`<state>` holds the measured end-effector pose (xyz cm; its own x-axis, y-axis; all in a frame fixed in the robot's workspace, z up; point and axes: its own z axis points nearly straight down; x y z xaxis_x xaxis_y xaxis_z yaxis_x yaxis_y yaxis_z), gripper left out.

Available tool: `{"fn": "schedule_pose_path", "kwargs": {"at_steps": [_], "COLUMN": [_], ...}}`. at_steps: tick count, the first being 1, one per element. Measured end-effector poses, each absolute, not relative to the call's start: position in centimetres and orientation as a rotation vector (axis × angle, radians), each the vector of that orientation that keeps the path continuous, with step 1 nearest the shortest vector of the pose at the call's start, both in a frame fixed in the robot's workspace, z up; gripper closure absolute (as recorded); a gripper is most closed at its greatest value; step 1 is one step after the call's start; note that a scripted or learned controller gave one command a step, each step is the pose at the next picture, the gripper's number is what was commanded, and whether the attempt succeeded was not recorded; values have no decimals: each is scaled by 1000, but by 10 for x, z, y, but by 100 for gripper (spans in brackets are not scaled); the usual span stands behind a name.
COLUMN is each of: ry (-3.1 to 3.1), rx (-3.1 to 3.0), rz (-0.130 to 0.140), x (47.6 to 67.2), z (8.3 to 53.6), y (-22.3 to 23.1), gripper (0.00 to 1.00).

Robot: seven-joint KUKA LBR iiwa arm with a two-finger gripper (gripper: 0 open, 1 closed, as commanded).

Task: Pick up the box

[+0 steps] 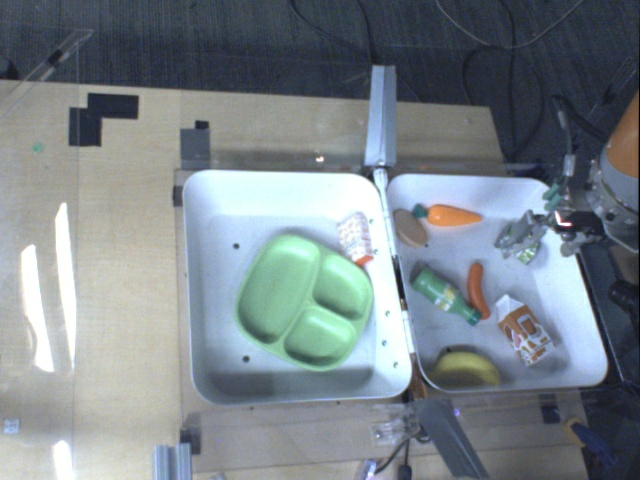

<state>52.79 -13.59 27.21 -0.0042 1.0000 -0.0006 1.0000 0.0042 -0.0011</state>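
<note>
A green divided plate point(305, 299) lies tilted in the left white bin point(205, 368); a small red-and-white packet point(355, 236) rests at the plate's upper right corner, close to the wall shared with the neighbouring bin. In the right white bin point(590, 353), a brownish oval piece point(409, 227) sits beside a toy carrot point(450, 215) at the top; a green bottle point(444, 296) lies slantwise at centre, with a red sausage point(477, 289) just beside it; a yellow banana point(464, 368) rests along the near edge. The box point(524, 332), orange and white, lies in the lower right part of that bin, well apart from the gripper point(522, 236), which hangs over the bin's upper right corner; whether its pincer is wide or narrow cannot be told. Nothing can be seen gripped.
</note>
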Motion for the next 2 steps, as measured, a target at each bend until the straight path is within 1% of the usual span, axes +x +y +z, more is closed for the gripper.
{"fn": "schedule_pose_path", "kwargs": {"at_steps": [1, 2], "ry": [-2315, -2315], "rx": [-2121, -2121], "rz": [2, 2], "x": [506, 508], "z": [149, 157], "y": [-92, -92], "gripper": [0, 100]}}
